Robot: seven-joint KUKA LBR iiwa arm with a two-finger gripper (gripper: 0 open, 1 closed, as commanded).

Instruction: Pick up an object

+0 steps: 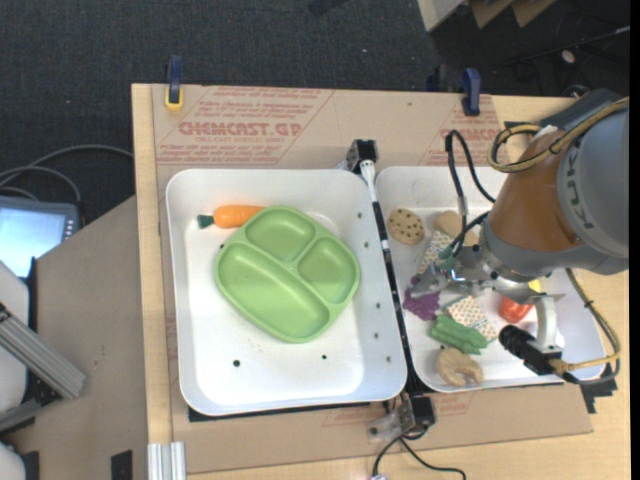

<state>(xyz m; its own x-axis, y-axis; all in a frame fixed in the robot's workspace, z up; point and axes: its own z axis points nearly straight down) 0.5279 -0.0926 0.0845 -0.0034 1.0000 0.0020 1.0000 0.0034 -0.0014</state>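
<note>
My gripper (452, 271) is low in the right bin (590, 368), over a cluster of small toys. Just under and left of it lies a purple piece (422, 304). A patterned pale piece (466, 314) and a dark green piece (458, 336) lie just below the gripper. A tan lump (460, 369) rests near the bin's front wall. A brown cookie (405, 226) and a beige piece (447, 223) sit at the back of the bin. A red-orange piece (514, 309) shows beside the wrist. The arm hides the bin's right half.
The left bin (190, 358) holds a green divided plate (287, 272) in its middle and an orange carrot (234, 216) at its back left. The arm's orange band (530, 203) and grey body loom over the right bin's back right.
</note>
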